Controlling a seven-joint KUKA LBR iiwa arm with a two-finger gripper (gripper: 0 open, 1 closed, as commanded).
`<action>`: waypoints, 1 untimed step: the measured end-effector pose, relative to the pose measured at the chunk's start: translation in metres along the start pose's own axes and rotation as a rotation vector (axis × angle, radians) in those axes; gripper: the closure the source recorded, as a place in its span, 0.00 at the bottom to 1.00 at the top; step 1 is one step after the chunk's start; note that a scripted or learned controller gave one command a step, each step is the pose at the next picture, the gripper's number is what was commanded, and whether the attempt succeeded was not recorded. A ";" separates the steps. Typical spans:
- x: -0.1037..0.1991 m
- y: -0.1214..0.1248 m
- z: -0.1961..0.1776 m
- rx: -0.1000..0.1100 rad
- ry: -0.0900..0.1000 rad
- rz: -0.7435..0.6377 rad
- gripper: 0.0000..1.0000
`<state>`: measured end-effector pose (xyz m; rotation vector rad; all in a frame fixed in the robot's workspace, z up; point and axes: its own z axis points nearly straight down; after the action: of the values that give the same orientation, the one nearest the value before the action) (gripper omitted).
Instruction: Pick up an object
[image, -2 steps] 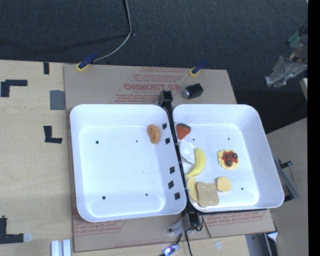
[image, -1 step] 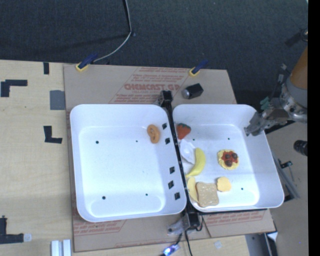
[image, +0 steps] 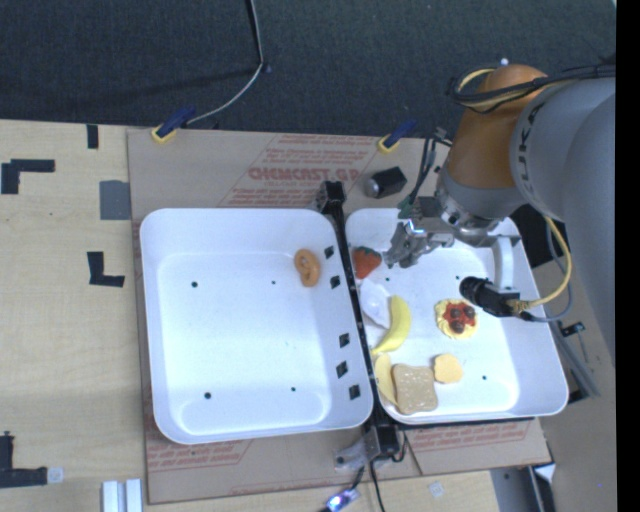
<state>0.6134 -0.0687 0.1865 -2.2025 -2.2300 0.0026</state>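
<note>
My gripper (image: 403, 248) hangs over the far left part of the right bin (image: 520, 400), just right of a red-orange object (image: 366, 263) lying by the divider. Nothing shows between its fingers. A yellow banana (image: 396, 326) lies below it, running toward the bin's front. Further front sit a slice of toast (image: 414, 387) and a small orange-yellow piece (image: 449, 370). A yellow pastry with red berries (image: 457, 318) lies at the right. In the left bin (image: 170, 300) a small orange-brown pretzel-like piece (image: 308, 266) rests near the far right corner.
A black divider strip (image: 340, 290) runs between the two bins. A black cable (image: 500, 297) crosses the right bin's right side. The grey arm with its orange band (image: 490, 130) fills the upper right. Cardboard lies under both bins.
</note>
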 end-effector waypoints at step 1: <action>0.060 0.011 -0.116 -0.017 -0.002 0.003 1.00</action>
<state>0.6240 -0.0093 0.3029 -2.2151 -2.2362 -0.0140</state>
